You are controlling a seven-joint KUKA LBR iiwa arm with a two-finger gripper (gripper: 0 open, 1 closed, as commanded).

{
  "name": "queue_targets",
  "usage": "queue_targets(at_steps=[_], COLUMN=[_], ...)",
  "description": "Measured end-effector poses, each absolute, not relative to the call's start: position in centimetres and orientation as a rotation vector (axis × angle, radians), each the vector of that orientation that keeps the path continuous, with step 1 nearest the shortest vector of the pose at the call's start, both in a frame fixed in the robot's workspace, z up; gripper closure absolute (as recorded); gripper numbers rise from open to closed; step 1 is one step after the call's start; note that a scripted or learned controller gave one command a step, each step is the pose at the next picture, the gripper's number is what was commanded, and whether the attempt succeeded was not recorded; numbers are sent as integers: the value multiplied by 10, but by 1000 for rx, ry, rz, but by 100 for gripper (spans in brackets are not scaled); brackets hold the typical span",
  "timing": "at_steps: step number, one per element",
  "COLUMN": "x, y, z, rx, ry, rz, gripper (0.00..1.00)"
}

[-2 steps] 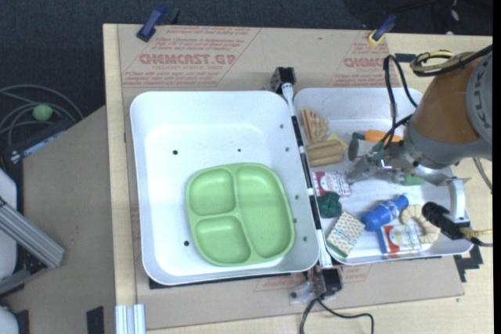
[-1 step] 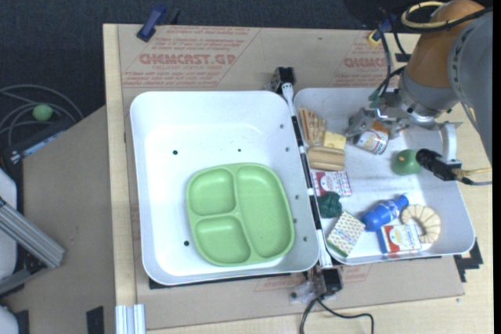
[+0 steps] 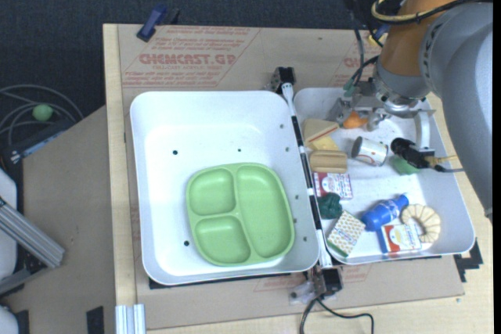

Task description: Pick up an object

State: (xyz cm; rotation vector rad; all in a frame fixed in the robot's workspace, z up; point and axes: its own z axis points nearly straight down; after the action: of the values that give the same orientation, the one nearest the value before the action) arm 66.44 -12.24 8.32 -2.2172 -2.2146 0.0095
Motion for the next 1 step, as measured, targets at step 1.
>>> queue_targets(at_steps=[1], x=[662], y=[-123], z=[91], rx=[-2214], ry=[-2205], rz=[21], gripper=[100])
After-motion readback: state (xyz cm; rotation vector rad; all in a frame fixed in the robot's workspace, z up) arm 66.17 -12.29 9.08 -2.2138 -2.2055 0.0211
